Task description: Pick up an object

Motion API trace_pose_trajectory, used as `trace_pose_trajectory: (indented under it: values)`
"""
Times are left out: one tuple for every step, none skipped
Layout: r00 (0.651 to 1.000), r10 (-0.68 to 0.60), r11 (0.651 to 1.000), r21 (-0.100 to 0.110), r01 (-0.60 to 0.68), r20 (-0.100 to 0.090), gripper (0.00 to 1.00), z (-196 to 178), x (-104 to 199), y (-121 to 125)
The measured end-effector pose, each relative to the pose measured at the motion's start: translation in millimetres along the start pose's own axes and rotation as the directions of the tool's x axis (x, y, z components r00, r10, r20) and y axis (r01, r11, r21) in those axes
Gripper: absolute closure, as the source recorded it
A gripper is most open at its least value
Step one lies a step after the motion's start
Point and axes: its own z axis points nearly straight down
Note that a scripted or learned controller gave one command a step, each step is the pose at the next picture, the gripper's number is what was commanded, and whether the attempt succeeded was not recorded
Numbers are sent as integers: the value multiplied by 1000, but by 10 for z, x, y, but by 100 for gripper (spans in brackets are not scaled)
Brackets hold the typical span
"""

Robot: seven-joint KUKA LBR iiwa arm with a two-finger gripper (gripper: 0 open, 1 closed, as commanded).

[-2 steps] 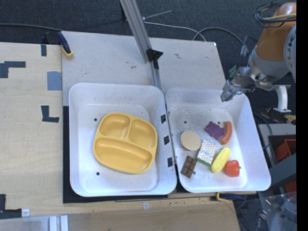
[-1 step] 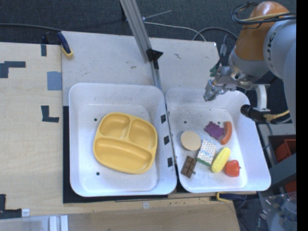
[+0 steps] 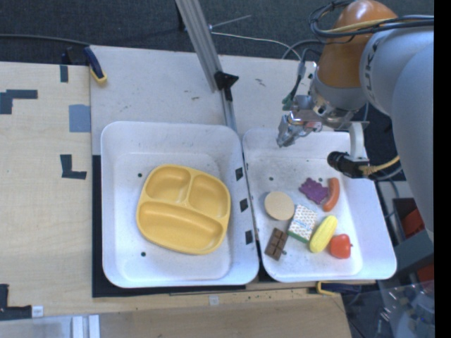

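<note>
The right bin (image 3: 296,166) holds several toy foods near its front. There is a round tan disc (image 3: 279,205), a purple piece (image 3: 313,189) and an orange-red sausage shape (image 3: 332,193). Closer to the front lie a white patterned box (image 3: 303,221), a yellow corn-like piece (image 3: 323,233), a red tomato (image 3: 340,246) and a brown chocolate bar (image 3: 276,243). My gripper (image 3: 286,139) hangs over the far left corner of this bin, well behind the objects, and I see nothing in it.
A yellow divided plate (image 3: 184,208) lies in the left bin (image 3: 113,141). A slanted metal rail (image 3: 204,44) runs down to the ridge between the bins. A black cable connector (image 3: 344,163) juts over the right bin's far right side.
</note>
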Motion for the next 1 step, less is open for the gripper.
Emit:
trace_pose_trajectory:
  values:
    - [1000, 0, 1000, -1, 0, 0, 100, -21, 445, 90]
